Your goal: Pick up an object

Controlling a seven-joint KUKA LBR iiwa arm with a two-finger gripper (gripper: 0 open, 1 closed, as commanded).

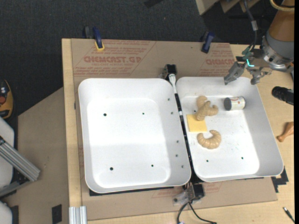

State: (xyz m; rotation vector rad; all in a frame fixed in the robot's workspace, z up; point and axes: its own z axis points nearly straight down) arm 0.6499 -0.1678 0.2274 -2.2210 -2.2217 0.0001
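Gripper [244, 76] is seen at the right bin's [266, 139] far rim, fingers [231, 77] spread wide, nothing held between them. Objects are grouped in the bin's far-left half: small cylinder [234, 103] at 6 o'clock from the gripper, near the rim; tan curled piece [205, 108] at 9 o'clock from the cylinder; yellow square [196, 123] touching it; second curled piece [209, 140] just beside. Open floor is noted toward the near-right corner. Left bin [93, 125] adjoins along the centre edge.
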